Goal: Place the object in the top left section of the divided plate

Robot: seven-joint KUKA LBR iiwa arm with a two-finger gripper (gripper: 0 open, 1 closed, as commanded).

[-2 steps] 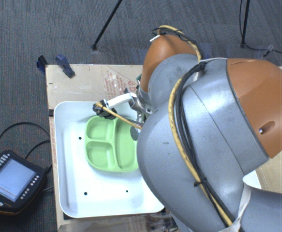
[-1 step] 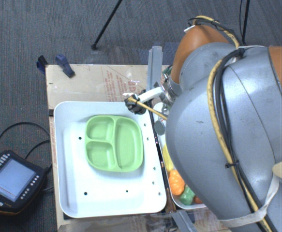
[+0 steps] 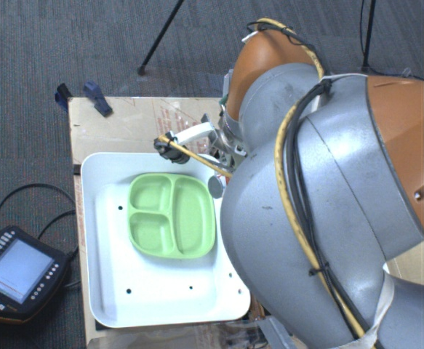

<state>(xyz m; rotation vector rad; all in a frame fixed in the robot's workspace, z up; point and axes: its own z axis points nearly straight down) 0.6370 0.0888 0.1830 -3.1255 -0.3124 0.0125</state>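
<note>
The bench [image 3: 135, 120] bears a white bin [image 3: 161, 300] and blue clamps [image 3: 95, 98].

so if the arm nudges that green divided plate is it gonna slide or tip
Probably slide rather than tip: the green divided plate looks low and wide, lying flat on the smooth floor of the white bin. It looks like thin moulded plastic, so likely light and stiff. Its raised rim may catch a sideways push.

Bulky grey arm [image 3: 321, 217] (orange bands), yellow cable [image 3: 293, 187] along it
</note>
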